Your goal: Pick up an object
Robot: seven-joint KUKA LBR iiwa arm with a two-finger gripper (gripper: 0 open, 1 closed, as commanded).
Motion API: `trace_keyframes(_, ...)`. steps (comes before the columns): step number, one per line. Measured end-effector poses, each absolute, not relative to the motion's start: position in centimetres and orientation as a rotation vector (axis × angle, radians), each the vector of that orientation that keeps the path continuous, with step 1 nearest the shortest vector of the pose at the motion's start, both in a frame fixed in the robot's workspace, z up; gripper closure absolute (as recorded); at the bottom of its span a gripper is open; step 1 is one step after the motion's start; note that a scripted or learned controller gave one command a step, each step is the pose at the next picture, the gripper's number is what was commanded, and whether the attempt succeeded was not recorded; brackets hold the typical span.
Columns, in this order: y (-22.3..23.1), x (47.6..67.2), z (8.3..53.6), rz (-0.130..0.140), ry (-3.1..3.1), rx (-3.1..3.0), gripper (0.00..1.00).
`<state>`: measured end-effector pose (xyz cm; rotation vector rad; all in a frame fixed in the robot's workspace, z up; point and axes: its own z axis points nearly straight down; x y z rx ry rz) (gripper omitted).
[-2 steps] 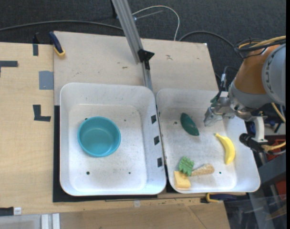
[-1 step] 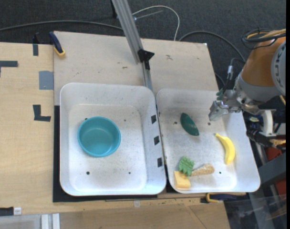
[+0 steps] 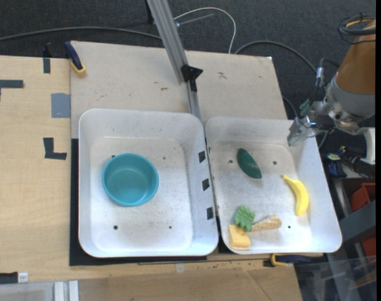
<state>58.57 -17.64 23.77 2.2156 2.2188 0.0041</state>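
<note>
The right bin [image 3: 223,128] holds a dark green oval object [image 3: 249,163] near its middle and a yellow banana [image 3: 297,194] by its right wall. At the bin's front lie a green leafy toy [image 3: 244,217], a tan stick-shaped piece [image 3: 267,224] and a yellow block [image 3: 239,237]. A teal bowl [image 3: 130,179] sits in the left bin [image 3: 140,113]. My gripper [image 3: 299,132] hangs over the right bin's far right corner, above and right of the green oval object, with nothing seen in it.
A slanted metal pole [image 3: 170,33] rises from the far edge between the bins. A blue and yellow clamp [image 3: 74,58] sits at the board's far left corner. Cables [image 3: 228,17] trail over the dark floor behind. Equipment crowds the bench's right side.
</note>
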Motion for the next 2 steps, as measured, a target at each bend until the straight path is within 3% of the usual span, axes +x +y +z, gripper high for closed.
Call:
trace_keyframes(1, -17.6, 58.6, 25.8, 0.001, 2.222, 2.219, 1.0)
trace_keyframes(2, -12.1, 59.8, 24.2, 0.0, 2.23, 2.216, 1.0)
